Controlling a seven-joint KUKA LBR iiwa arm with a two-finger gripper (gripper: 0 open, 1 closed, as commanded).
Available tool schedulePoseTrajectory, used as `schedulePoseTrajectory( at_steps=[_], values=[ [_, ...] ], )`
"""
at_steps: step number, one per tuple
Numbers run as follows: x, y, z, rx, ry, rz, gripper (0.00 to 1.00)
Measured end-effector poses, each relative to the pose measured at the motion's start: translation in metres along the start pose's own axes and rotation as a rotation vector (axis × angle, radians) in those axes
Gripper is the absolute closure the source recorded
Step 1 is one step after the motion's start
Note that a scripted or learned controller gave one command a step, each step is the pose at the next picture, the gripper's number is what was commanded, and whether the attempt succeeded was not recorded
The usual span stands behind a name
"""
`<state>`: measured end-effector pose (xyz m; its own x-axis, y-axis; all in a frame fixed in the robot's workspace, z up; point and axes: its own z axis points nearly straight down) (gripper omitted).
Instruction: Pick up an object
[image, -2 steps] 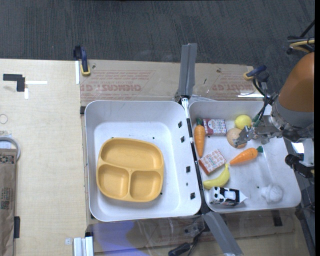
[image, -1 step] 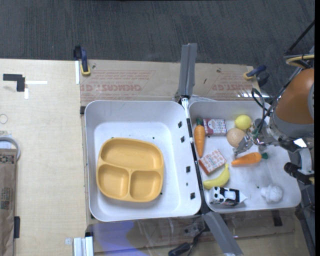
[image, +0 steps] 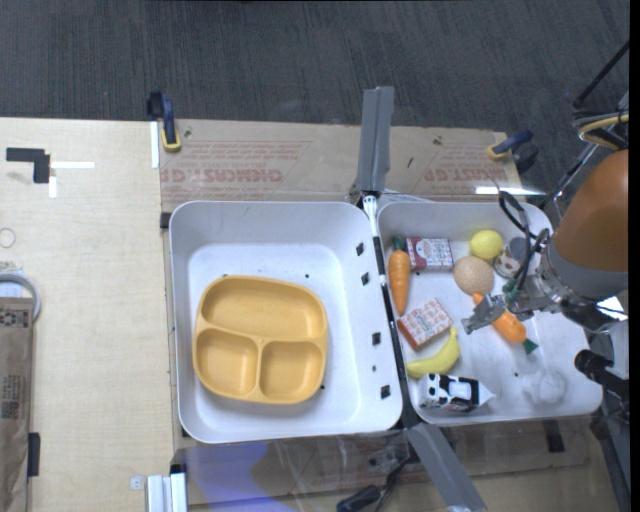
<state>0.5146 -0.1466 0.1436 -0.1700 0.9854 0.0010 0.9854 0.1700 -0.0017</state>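
My gripper (image: 487, 316) hangs low in the right bin (image: 570, 400), reaching in from the right. It sits just left of a small orange piece (image: 512, 329) with a green tip and below a tan egg-shaped object (image: 474, 274). To its left lie a red-and-white box (image: 425, 322) and a banana (image: 438, 355). Further off are a carrot (image: 399, 280), a second red box (image: 431, 252), a lemon (image: 486, 244) and a black-and-white cow toy (image: 450, 392). I see nothing lifted off the bin floor.
The left bin (image: 190, 300) holds a yellow divided plate (image: 262, 338). A grey divider post (image: 375, 140) rises between the bins at the back. A clear crumpled item (image: 545, 385) lies at the right bin's front right. Cables and the arm's body crowd the right side.
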Motion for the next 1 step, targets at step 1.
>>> schedulePoseTrajectory(
  at_steps=[1],
  values=[
    [-0.0374,-0.0061,0.0528,0.001,0.001,-0.086,0.00]
  ],
)
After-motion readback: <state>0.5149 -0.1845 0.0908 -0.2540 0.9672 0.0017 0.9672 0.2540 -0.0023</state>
